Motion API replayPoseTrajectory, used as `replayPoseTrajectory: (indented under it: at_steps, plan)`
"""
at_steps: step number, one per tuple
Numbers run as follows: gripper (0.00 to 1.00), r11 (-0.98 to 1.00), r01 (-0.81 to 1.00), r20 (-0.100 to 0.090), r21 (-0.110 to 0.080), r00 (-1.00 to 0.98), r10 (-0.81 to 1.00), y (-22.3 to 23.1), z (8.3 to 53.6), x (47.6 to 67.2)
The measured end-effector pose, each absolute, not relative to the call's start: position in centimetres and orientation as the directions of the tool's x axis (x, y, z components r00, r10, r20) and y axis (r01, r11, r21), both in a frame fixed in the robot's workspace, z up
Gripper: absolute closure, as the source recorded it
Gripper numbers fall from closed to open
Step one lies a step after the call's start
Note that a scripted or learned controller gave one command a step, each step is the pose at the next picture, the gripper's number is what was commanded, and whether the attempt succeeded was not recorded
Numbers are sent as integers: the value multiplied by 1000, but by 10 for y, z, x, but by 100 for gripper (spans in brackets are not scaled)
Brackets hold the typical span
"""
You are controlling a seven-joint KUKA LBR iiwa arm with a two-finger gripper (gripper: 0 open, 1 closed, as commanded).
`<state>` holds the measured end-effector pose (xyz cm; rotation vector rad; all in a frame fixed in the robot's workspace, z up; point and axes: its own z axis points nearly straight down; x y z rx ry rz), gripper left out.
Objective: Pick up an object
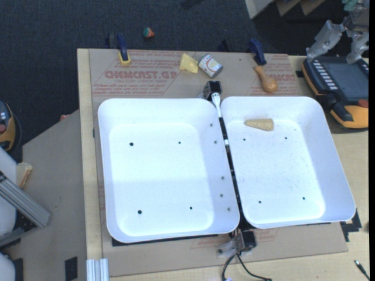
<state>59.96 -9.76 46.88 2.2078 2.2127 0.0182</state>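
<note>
Table (176, 75): brown board carrying both bins.
Left bin (105, 157): white, shallow.
Right bin (334, 174): white, shallow, touching the left bin.
Tool (343, 37): at the far right corner, beyond the right bin; whether spread or pressed together, I cannot tell.
Tan cone (259, 123): in the right bin's far part; long axis runs left-right, thicker end right, narrow end left; well apart from the tool, nearer and to its left.

white bins (275, 218) (black-dotted), tan cone (259, 124), yellow wedge (188, 64) — brown board (146, 75)
</note>
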Motion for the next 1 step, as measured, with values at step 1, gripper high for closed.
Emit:
replayPoseTrajectory:
  at_steps: [1]
  plan:
    - [100, 2, 1000, -3, 6, -2, 1000, -97, 469, 601]
